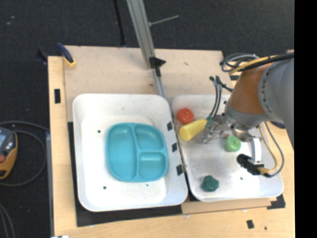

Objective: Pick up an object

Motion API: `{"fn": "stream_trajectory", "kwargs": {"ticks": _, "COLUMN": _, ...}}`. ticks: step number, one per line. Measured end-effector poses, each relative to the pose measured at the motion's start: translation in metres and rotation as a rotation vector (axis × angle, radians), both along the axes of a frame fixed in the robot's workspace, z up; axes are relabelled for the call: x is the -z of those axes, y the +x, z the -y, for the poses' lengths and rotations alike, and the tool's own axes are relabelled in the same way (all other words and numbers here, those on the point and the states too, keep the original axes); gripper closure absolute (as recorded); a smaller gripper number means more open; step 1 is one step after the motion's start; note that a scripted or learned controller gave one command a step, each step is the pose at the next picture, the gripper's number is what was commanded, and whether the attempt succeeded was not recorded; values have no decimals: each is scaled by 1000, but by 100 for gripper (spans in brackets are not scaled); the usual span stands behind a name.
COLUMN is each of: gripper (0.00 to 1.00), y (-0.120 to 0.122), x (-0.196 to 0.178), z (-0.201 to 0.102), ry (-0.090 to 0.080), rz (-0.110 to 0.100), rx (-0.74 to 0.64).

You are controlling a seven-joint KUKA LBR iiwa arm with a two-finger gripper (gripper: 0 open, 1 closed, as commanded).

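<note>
The pincer [214,131] hangs low in the right bin [257,185], under the grey arm [270,90] with its orange band, which covers much of that bin's 3 o'clock side. Its thin dark parts blur together against the speckled white floor, so I cannot tell whether it is spread or pressed together, nor whether it pinches anything. Just at its 9 o'clock lies a yellow object [192,129], tilted, its near end at or very close to the pincer; contact is not clear. At the yellow object's 11 o'clock sits a red-orange ball [185,115], touching or nearly so. At the pincer's 3 o'clock a green round piece [232,144] lies partly tucked under the wrist. At 6 o'clock, well apart, rests a dark green lump [209,183], shape hard to read. The left bin [89,113] holds a blue divided tray [137,150]. Both bins stand on the bench [109,66].
</note>
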State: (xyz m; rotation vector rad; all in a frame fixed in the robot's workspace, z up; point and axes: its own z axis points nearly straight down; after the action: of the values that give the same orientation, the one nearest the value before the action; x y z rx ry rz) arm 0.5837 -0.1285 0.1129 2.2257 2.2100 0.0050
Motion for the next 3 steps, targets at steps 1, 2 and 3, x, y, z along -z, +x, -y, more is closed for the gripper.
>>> {"fn": "stream_trajectory", "kwargs": {"ticks": 1, "gripper": 100, "y": 9, "x": -50, "z": -5, "ry": 0, "rz": 1, "rx": -10}}
{"fn": "stream_trajectory", "kwargs": {"ticks": 2, "gripper": 100, "y": 13, "x": -103, "z": -14, "ry": 0, "rz": 2, "rx": -11}}
{"fn": "stream_trajectory", "kwargs": {"ticks": 3, "gripper": 100, "y": 15, "x": -151, "z": -13, "ry": -1, "rz": 2, "rx": -11}}
